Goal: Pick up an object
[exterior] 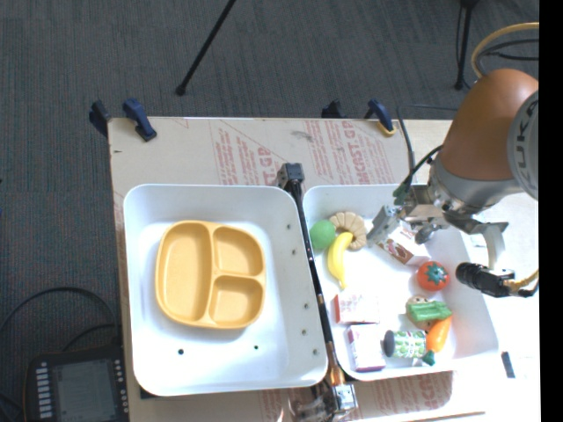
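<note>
The left bin (141, 227) carries a yellow divided tray (211, 273), stiff plastic with a thin rim, probably light but too broad to span except at an edge. In the right bin (479, 341) the candidates lie close together. A green ball (322, 233) sits against the dividing wall, touching a yellow banana (339, 258), with a tan ridged piece (352, 227) just above. These look like hollow toy food: light, rigid, smooth, and likely to squirt out of a pinch, so the banana's narrow middle is the safest hold. Below lie two small cartons (356, 308), flat-sided and easy to clamp across. A small brown-and-white box (400, 249) lies directly beneath the gripper (406, 221), which hovers over the bin's upper part; I cannot tell how it is set. Further right sit a red tomato (432, 276), a green block (427, 310), an orange carrot (438, 333) and a small can (406, 345) on its side, which would roll.
</note>
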Controlling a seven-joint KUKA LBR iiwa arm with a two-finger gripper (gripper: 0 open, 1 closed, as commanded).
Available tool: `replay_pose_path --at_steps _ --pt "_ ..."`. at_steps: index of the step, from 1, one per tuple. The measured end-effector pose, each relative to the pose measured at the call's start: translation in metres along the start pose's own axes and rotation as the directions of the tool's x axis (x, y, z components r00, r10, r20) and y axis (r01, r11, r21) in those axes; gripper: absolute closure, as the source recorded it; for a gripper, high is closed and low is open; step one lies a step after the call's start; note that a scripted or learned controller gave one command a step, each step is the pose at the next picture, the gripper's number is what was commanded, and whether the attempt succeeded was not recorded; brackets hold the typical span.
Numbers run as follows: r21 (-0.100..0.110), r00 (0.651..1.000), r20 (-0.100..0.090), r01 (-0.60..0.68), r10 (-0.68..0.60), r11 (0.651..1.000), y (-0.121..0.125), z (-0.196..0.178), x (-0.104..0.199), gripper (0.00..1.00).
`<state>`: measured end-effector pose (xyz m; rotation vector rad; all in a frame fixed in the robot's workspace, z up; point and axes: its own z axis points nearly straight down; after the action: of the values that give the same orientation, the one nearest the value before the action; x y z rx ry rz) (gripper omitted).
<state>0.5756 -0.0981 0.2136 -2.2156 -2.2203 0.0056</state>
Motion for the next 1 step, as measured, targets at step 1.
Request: replay_pose_path --at_steps 1 --pt "-0.015 1.0 0.005 0.0 0.0 1.0 0.0308 0.1027 -0.0643 0.0"
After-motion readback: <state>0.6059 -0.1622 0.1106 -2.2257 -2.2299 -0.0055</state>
